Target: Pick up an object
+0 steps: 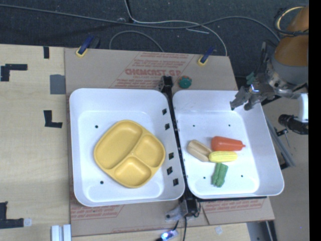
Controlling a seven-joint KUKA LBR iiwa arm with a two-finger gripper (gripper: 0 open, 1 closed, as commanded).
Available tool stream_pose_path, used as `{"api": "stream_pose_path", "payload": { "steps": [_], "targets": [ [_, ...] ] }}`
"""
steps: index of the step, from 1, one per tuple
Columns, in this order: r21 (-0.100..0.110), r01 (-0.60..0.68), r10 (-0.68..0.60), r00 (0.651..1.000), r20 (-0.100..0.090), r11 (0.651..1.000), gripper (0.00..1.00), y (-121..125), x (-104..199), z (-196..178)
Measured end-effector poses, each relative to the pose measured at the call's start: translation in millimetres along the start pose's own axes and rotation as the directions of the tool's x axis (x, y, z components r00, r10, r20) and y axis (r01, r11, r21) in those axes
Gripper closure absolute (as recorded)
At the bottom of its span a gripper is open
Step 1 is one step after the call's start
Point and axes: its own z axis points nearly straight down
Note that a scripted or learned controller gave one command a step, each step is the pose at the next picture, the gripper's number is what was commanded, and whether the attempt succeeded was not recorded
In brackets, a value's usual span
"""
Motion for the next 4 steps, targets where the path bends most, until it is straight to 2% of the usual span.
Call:
{"api": "stream_pose_path", "payload": {
  "steps": [1, 3, 4],
  "targets": [
    [0.003, 0.0, 0.0, 1.0, -0.001, 1.0, 1.0, 1, 0, -33],
    [0.009, 0.004, -0.004, 1.0, -0.004, 1.0, 1.0, -1, 98, -7],
    [0.008, 0.006, -0.006, 1.0, -0.004, 1.0, 1.0, -4, 155, -7]
  ]
}}
